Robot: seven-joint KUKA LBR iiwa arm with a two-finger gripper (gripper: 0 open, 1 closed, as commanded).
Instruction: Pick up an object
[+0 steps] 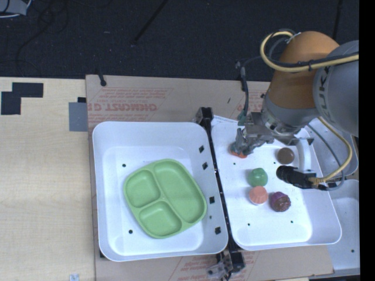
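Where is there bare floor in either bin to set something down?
Right bin: the front strip below the pink ball and purple ball is bare. Its upper half is crowded by the gripper, green ball and brown disc. Left bin: bare strip behind the green tray.

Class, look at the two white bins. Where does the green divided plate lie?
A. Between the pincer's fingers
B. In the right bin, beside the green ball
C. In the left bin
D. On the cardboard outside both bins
C: the green divided plate lies flat on the floor of the left bin, apart from the small items in the right bin.
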